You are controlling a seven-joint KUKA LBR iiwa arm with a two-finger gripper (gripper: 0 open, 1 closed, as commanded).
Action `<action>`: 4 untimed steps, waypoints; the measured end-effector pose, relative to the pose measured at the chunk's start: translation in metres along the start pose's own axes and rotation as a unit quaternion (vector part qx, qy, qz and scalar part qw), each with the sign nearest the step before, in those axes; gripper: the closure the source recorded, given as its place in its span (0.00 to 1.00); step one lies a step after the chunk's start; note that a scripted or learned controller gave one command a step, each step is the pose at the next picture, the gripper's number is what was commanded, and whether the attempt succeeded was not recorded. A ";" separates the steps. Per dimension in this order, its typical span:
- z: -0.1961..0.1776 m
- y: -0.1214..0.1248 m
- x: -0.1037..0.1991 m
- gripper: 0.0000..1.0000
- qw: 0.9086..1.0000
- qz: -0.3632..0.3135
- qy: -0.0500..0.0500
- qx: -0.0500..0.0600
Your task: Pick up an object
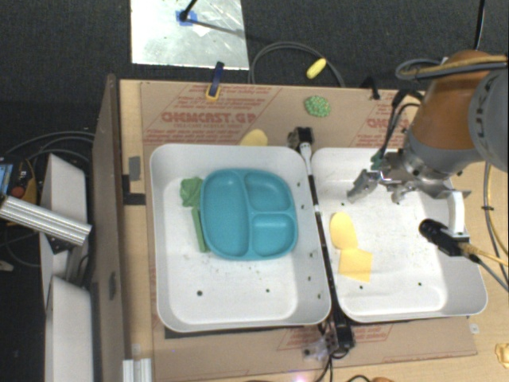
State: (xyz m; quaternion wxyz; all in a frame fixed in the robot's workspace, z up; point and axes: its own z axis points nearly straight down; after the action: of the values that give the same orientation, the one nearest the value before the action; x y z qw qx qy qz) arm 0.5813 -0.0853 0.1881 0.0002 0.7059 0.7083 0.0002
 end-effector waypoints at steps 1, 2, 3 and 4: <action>0.082 -0.038 -0.030 0.00 1.000 0.003 0.000 0.004; 0.105 -0.094 -0.025 0.00 1.000 0.002 0.001 0.002; 0.009 -0.015 -0.088 0.00 1.000 0.000 -0.004 -0.007; 0.107 -0.078 -0.007 0.00 1.000 -0.002 0.001 0.002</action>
State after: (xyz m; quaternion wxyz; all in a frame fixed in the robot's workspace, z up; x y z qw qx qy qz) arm 0.5031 -0.0927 0.0806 -0.0018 0.7043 0.7099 -0.0001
